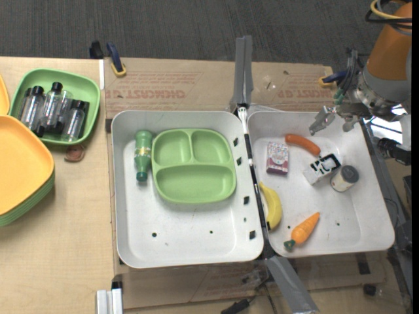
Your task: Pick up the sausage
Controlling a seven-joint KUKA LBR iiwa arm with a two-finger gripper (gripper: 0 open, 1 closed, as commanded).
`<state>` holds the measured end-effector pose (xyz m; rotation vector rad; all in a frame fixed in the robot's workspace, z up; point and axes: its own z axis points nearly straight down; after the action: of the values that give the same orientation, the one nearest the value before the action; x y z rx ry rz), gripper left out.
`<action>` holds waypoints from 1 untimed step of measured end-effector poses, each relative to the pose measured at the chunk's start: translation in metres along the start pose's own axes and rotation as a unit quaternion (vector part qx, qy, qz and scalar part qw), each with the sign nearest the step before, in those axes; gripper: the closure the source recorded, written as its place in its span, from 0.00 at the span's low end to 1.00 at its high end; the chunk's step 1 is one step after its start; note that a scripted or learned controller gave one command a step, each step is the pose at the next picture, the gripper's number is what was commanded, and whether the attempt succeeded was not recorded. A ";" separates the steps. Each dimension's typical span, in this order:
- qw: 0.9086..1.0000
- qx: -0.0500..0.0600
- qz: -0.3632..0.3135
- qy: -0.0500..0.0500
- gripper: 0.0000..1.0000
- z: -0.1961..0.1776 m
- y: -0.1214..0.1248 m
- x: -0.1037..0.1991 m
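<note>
The sausage [302, 142] is a short orange-red link lying slantwise near the back of the right bin [366, 234]. Nothing touches it. My gripper [333, 121] hangs over the bin's back right corner, a little right of and beyond the sausage. Its two grey fingers [319, 120] are spread apart, open, with nothing between them. The arm's orange band [391, 41] rises above it at the view's right edge.
Around the sausage in the right bin lie a purple box [277, 158], a white and black block [324, 166], a small can [345, 177], a banana [273, 205] and a carrot [302, 229]. The left bin [183, 241] holds a green divided plate [193, 164] and a green bottle [142, 154].
</note>
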<state>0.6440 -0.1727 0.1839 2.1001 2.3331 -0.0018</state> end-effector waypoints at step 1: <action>1.000 0.001 0.002 0.001 0.00 0.078 0.016 0.018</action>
<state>0.6581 -0.1536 0.1059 2.1070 2.3297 -0.0028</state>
